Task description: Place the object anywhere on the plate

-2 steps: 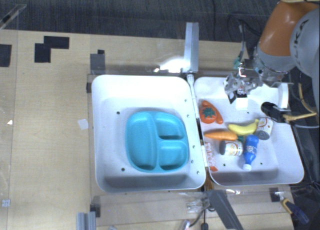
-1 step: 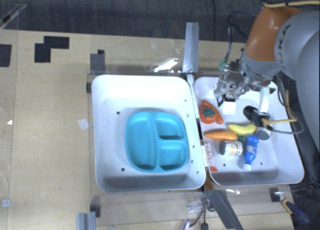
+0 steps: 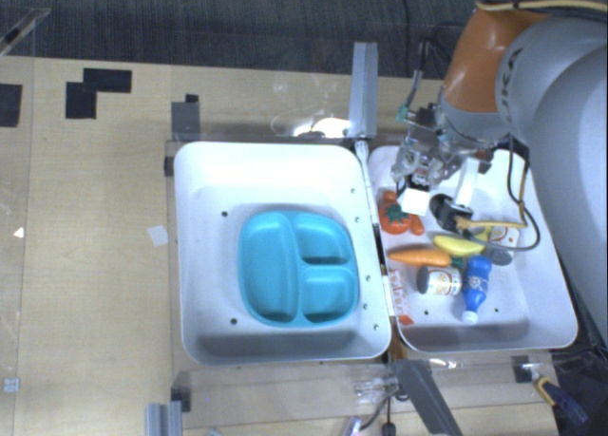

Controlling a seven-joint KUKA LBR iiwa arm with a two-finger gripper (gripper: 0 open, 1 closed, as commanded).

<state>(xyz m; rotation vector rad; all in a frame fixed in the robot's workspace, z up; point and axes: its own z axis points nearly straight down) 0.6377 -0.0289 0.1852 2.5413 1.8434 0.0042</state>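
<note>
The arm (image 3: 560, 111) was bulky and rounded, its shell pale grey, with a broad orange band (image 3: 475, 54) above the wrist. Below the band sat a cluttered metal wrist of small silver and dark parts. A black cable (image 3: 521, 199) looped down beside it, and the gripper (image 3: 414, 199) ended in white.

The arm (image 3: 532, 92) is cut off by the right and top edges. The end effector (image 3: 418, 173) hangs over the right bin (image 3: 546, 325); its fingertips blur into the clutter, so their spacing is unreadable. The red toy (image 3: 399, 220) beneath is partly covered. The can (image 3: 439, 281) label is too small to read. The bin's right rim hides under the arm.
</note>
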